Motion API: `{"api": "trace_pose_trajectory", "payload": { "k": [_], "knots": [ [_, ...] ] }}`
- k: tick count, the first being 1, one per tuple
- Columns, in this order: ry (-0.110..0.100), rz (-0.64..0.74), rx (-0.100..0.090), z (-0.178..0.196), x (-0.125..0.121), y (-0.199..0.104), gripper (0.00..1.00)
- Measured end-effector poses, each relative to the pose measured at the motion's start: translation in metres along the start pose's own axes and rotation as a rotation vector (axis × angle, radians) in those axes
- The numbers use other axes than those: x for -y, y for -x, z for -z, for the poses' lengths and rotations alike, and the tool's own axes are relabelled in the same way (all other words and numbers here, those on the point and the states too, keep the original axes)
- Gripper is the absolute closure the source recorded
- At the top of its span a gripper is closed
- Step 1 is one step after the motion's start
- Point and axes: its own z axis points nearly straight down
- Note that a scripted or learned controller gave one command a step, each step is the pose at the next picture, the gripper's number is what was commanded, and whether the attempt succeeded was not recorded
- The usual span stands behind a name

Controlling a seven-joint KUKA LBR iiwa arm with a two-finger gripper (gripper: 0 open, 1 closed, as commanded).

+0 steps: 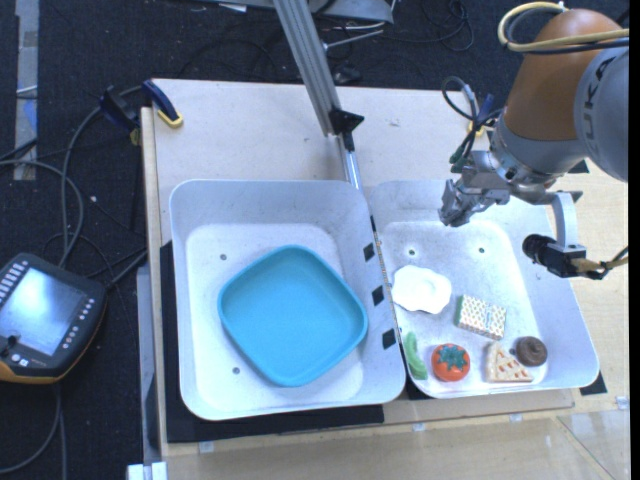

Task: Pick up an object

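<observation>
Nothing is looking picked up yet: every candidate is lying on the floor of the shallow white right-hand bin (500, 243), and the grasp is, by my reading, still waiting to be made. Nearest the camera, along the bin's six o'clock edge, a small green curved piece (411, 354), a round red tomato-like toy with a green top (451, 361), a triangular pizza-slice toy (507, 367) and a brown ring-shaped doughnut toy (530, 350) are sitting close together in a row. Just beyond them a checkered waffle-like square (481, 315) is lying, and at its ten o'clock a flat white blob (421, 290) is resting near the bin's middle. Farther back, at the bin's twelve o'clock end, the dark two-finger hand (458, 211) is hanging over bare floor, well apart from all the objects; I cannot tell whether it is open or closed, and nothing is showing in it. The tight spacing of the front row is likely making a clean grasp awkward there. At nine o'clock, the shallow white left-hand bin (195, 213) is carrying a light-blue square plastic plate (290, 315), and a slanted metal pole (308, 48) is rising behind the surface (250, 138).
</observation>
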Motion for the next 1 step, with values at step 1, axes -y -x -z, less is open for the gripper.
{"api": "trace_pose_trajectory", "payload": {
  "k": [1],
  "knots": [
    [-0.001, 0.0, 0.0, -0.0096, 0.0004, -0.0537, 1.0]
  ]
}}
